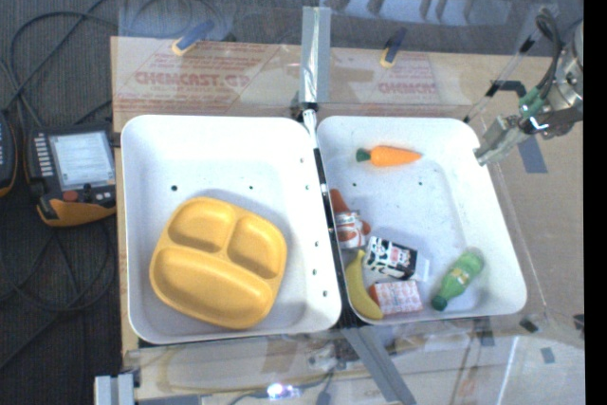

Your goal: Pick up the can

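The can (349, 228) is small, red and white, and lies on its side against the left wall of the right bin (446, 194), just above a banana (360, 289). My gripper (497, 145) hangs over the right bin's far right corner, well to the right of the can and apart from it. Nothing shows in its grasp.
The right bin also holds an orange carrot (389, 156) at the back, a black-and-white carton (391, 257), a pink packet (396, 297) and a green bottle (457, 279) at the front. A yellow divided tray (218, 261) lies in the left bin (152, 156).
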Robot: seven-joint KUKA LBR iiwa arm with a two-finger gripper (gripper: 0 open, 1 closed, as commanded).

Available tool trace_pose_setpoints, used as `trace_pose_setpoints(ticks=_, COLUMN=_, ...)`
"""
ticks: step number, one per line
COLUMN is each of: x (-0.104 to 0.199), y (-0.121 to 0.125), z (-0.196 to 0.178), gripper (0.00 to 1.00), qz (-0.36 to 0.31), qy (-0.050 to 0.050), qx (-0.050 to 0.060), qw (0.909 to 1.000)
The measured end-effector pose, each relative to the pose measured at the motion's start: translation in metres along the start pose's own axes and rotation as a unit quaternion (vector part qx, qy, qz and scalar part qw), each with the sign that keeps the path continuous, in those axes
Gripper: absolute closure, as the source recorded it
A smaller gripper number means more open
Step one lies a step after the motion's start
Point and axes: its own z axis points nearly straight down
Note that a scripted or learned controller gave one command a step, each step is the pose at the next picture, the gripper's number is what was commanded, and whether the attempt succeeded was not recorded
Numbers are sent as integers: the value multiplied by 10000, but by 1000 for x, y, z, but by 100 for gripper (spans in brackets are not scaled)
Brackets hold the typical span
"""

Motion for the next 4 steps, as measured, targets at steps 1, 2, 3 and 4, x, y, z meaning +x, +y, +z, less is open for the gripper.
trace_pose_setpoints(ticks=1, x=-1, y=1, z=-9, gripper=100, qz=2, qy=-18, qx=4, qw=10000)
trace_pose_setpoints(ticks=2, x=-21, y=-21, z=-25, gripper=100, qz=-2241, qy=-9, qx=-17, qw=9746)
trace_pose_setpoints(ticks=3, x=-48, y=27, z=14, gripper=100, qz=-2395, qy=-2, qx=-6, qw=9709)
trace_pose_setpoints(ticks=4, x=-48, y=28, z=4, gripper=100, qz=-2392, qy=-21, qx=-10, qw=9710)
